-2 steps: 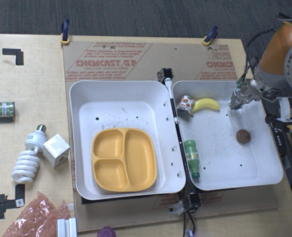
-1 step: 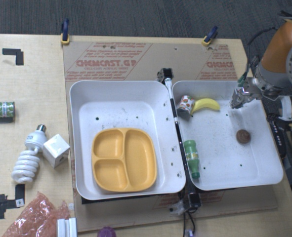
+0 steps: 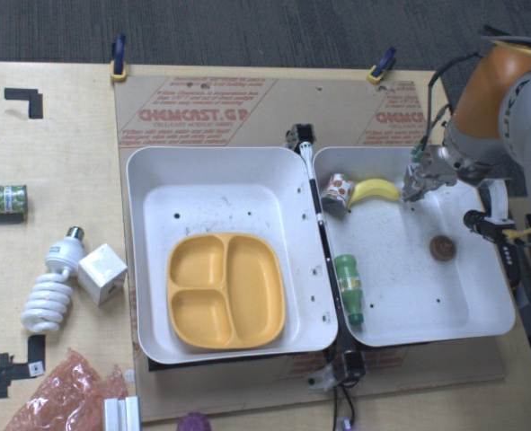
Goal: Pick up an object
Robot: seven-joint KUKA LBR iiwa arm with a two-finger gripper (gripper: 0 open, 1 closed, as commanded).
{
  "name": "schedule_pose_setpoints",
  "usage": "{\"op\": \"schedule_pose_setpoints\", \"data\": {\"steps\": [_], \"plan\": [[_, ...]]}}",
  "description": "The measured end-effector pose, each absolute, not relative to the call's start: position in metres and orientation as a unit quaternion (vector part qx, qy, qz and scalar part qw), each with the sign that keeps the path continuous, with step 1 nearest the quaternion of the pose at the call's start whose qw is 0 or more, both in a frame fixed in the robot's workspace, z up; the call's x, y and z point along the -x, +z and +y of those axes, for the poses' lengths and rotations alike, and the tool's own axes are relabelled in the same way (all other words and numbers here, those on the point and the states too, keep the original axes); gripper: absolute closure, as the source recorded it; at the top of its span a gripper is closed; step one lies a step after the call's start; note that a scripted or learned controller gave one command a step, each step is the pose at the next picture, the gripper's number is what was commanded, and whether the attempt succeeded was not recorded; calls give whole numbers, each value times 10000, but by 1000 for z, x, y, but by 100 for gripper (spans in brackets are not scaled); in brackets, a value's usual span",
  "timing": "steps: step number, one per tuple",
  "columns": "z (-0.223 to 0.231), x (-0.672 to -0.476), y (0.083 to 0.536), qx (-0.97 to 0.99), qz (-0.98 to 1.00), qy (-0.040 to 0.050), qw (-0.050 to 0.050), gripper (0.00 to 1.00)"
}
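The right bin [image 3: 481,317] holds a yellow banana [image 3: 373,190] at its far edge, with a small red-and-white patterned cup [image 3: 337,188] lying just left of it. A green bottle [image 3: 348,287] lies along the bin's left wall, and a small brown round object [image 3: 442,247] sits towards the right. My gripper [image 3: 415,187] is low at the far side of this bin, right at the banana's right tip. Whether it touches the banana is unclear.
A yellow divided plate [image 3: 226,290] lies in the left bin [image 3: 148,205]. On the bench to the left are a spiral light bulb [image 3: 51,285], a white cube [image 3: 101,273], a green can [image 3: 5,199] and pink mesh [image 3: 63,393]. Blue clamps [image 3: 118,57] hold the far board edge.
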State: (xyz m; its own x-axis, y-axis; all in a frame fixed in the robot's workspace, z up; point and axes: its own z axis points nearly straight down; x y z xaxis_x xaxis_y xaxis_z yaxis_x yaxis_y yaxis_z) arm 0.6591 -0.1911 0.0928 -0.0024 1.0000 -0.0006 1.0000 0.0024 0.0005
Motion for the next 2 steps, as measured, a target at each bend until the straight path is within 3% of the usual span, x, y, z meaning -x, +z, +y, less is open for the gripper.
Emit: {"op": "schedule_pose_setpoints", "data": {"steps": [1,2], "plan": [[-223,-659,156,-7073,7069,0,12,0],[-222,-659,106,-7064,7078,1,9,0]]}}
